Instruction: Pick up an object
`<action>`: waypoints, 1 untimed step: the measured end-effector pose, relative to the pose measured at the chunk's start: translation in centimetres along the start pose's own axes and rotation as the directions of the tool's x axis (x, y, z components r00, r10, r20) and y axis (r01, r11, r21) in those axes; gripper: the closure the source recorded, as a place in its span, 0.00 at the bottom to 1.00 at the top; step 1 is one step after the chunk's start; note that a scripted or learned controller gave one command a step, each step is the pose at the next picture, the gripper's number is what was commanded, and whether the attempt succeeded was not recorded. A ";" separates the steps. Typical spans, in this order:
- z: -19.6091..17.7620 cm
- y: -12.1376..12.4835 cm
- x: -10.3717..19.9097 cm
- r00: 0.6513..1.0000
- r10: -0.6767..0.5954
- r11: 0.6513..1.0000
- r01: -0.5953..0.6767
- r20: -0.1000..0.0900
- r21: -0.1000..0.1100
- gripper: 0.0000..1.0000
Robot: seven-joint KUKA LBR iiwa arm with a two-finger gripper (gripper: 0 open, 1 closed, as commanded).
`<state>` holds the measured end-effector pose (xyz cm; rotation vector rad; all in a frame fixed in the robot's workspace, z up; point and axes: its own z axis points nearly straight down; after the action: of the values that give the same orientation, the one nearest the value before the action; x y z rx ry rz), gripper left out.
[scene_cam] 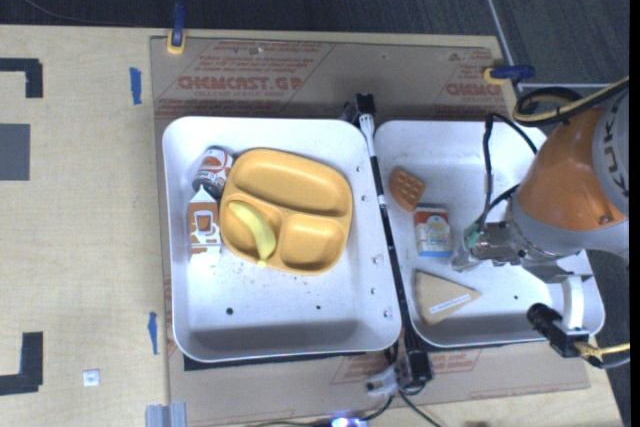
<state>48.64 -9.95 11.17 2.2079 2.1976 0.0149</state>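
Note:
In the right bin [500, 133] lie a brown waffle-like piece [406, 187], a small colourful box [432, 231] and a pale wedge [443, 295]. My gripper [472, 250] is low over this bin, just right of the small box and above the wedge's upper edge. The grey wrist and orange band [570, 190] rise behind it to the right. I see nothing clearly held in the gripper. The wrist body hides its tip.
The left bin [290, 310] holds a yellow divided plate [290, 190] with a banana [255, 227] in one section. A can [211, 170] and an orange-and-white carton [203, 225] lie against that bin's left wall. Black cables [490, 165] loop over the right bin.

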 end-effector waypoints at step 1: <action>0.0 0.0 0.0 1.000 0.000 1.000 0.000 0.000 0.000 0.00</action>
<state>48.63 -9.95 11.15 2.2081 2.1979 0.0146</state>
